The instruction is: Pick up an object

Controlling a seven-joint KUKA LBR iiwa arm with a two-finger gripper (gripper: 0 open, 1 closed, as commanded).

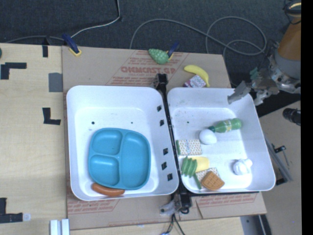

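Observation:
My gripper [247, 94] hangs over the far right corner of the right bin [195, 99], open, with nothing between its fingers. Below it in that bin lie a green bottle [226, 126] on its side and a white ball [208, 137] touching the bottle's left end. Nearer the front are a checkered pad [189, 146], a yellow block [200, 162], a green vegetable [189, 167], a brown waffle [212, 180] and a small white object [241, 167]. The left bin [112, 99] holds a blue divided plate [119, 158] and a sausage [108, 190].
On the cardboard behind the bins lie a yellow banana [197, 73], a green toy [159, 56] and a small packet [195, 82]. Cables loop across the dark floor at the back. A black clamp [161, 80] sits between the bins.

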